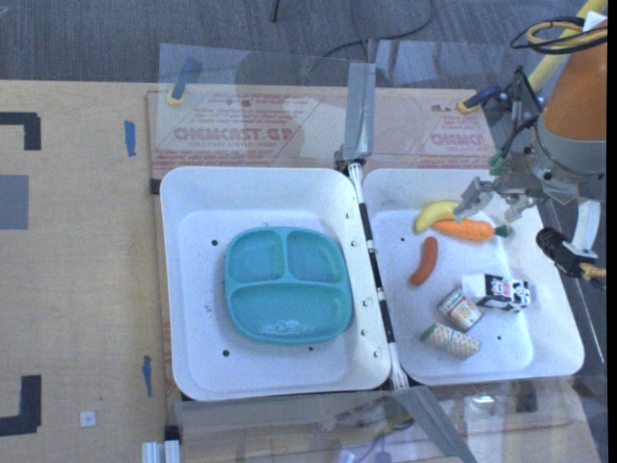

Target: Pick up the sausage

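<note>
My gripper (496,199) hangs with fingers spread near the right bin's (549,355) far edge, clamped on nothing. The sausage (423,260) lies toward that bin's left wall, just below the carrot (466,230).

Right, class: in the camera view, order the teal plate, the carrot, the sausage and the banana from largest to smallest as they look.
1. Teal plate, by far the largest.
2. Carrot.
3. Sausage, slightly shorter than the carrot.
4. Banana, partly hidden by the carrot, so its rank is unsure.
</note>
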Controlling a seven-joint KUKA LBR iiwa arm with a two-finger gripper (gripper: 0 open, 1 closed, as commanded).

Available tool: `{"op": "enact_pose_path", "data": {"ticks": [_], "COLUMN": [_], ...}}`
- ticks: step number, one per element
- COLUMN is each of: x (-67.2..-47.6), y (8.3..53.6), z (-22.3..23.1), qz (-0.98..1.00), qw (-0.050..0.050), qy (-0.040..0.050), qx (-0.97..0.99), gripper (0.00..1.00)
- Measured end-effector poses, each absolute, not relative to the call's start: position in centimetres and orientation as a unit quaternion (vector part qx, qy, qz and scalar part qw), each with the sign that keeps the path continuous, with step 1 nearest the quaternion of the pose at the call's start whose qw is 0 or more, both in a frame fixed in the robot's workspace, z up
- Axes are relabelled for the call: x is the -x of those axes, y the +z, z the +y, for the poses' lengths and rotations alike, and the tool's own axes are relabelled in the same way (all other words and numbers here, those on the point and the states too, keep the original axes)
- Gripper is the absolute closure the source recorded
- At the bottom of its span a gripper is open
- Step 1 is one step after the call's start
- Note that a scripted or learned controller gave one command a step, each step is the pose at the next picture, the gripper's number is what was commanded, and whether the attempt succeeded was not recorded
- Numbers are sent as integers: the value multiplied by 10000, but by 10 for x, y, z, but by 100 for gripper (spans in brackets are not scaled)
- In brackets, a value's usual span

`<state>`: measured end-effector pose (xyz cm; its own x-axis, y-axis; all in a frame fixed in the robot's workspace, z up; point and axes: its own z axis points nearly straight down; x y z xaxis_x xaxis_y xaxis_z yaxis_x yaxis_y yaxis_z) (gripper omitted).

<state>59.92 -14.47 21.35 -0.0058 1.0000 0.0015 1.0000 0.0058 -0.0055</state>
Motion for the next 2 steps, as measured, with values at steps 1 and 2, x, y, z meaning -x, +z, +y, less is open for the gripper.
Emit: {"op": "enact_pose_path", "data": {"ticks": [1,2], "x": [-558,-562], "y": [103,88], "z": [-113,-103], "qz": [-7015,-6973], "qw": [-3,-12], "qy": [-5,-8], "qx": [7127,7167], "gripper": [0,0]}}
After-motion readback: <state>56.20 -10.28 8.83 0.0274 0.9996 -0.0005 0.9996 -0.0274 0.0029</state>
